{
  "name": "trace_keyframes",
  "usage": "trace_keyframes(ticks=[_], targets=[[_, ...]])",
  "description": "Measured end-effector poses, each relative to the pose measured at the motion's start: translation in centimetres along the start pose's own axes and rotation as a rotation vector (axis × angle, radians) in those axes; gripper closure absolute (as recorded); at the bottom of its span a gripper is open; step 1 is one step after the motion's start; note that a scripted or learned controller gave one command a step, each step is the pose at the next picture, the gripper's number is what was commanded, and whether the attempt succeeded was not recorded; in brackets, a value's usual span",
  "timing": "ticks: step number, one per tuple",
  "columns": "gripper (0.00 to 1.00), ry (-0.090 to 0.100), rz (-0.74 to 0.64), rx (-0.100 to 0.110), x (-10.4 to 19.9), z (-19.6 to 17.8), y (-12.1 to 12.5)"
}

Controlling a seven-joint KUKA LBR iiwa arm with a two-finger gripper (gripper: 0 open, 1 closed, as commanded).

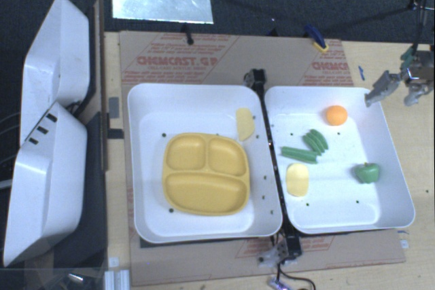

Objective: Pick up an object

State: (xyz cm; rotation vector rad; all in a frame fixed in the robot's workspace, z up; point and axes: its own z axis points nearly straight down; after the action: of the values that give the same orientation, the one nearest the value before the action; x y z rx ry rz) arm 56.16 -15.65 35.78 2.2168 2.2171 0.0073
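Note:
The right bin point(391, 146) holds an orange ball point(336, 115), two green bean pods point(315, 140) point(299, 154), a green pepper point(367, 173) and a pale yellow piece point(297, 180). My gripper point(395, 93) hangs at the far right, just outside the right bin's upper right corner, above and to the right of the orange ball. Its two fingers stand apart with nothing between them. It touches none of the objects.
The left bin point(146, 146) holds a yellow divided plate point(205, 173) and a second pale yellow piece point(245, 123) by its right wall. A black divider point(266, 125) runs between the bins. White housings point(54, 119) stand at the left and cables cross the back.

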Motion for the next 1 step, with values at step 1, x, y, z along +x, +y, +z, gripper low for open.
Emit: trace_keyframes(ticks=[1], targets=[[1.00,0.001,-0.001,0.005,0.02,-0.71,0.01]])
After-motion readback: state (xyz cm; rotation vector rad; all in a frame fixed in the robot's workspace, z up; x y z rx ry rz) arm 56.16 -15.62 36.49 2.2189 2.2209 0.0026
